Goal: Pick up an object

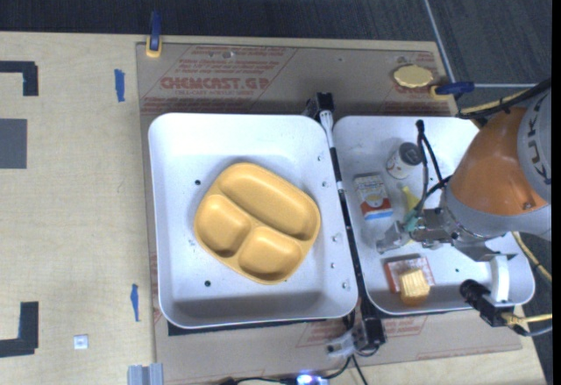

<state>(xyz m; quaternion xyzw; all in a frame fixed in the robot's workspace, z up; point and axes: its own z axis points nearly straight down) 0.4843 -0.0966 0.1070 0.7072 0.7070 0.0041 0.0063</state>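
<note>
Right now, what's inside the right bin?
The right bin holds a small red-and-white packet, a white-capped bottle and a wrapped orange snack. The arm covers the bin's right part, so anything beneath it is hidden.

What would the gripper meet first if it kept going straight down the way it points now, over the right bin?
Probably the small red and white packet by the gripper, or the bin floor beside it. The slanted view leaves depth unclear, so I cannot say which.
</note>
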